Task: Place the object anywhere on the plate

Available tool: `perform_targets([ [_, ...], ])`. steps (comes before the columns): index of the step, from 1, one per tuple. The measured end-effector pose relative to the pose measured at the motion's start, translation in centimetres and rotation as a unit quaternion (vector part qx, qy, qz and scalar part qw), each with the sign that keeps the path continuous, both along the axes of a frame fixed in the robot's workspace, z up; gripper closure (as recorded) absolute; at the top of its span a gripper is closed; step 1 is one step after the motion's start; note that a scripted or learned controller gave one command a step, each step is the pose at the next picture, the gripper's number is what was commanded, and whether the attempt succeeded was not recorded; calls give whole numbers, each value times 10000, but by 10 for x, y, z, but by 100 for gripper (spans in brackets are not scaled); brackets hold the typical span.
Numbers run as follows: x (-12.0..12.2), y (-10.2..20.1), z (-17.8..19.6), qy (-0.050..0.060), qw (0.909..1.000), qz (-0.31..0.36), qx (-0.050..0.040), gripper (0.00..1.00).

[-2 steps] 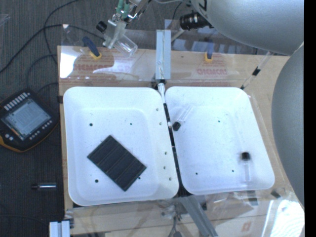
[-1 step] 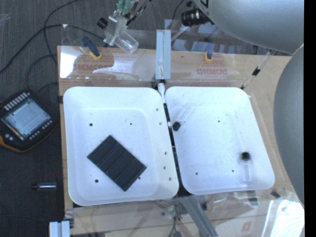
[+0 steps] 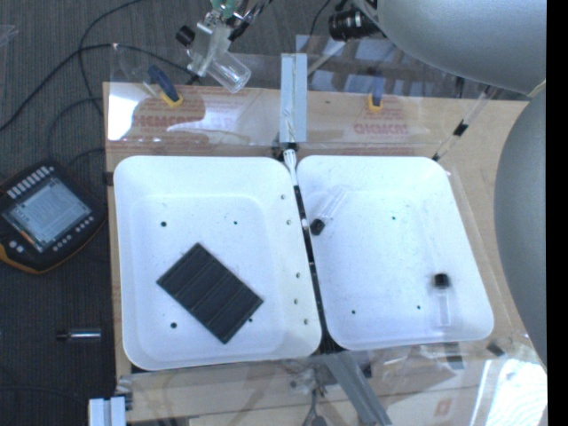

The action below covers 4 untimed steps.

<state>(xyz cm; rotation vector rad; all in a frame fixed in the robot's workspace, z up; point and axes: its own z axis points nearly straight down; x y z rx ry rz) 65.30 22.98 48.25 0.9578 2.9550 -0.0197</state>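
A dark ribbed rectangular plate (image 3: 210, 292) lies at a slant on the floor of the left bin (image 3: 133, 193). In the right bin (image 3: 461, 211) lie two clear vials with black caps. One vial (image 3: 325, 209) lies near the bin's left wall. The other vial (image 3: 441, 298) lies near the front right corner. My gripper (image 3: 222, 27) hangs high beyond the back edge of the left bin, far from the plate. A clear glassy piece (image 3: 220, 62) shows just below it, and whether it is gripped is unclear.
A metal post (image 3: 293, 96) stands at the back between the two bins. Blue and yellow clamps (image 3: 165, 85) sit on the back board. A teach pendant (image 3: 46, 216) lies left of the bench. The grey arm (image 3: 461, 20) covers the upper right.
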Motion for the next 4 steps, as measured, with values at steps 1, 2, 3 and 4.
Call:
perform_targets([
  [1,1,0,9,-19,10000,-5,-11,100],
  [2,1,1,19,-36,10000,-10,-21,100],
  [3,2,1,28,-55,10000,-15,-30,100],
  [4,3,2,37,-72,10000,-19,-39,100],
])
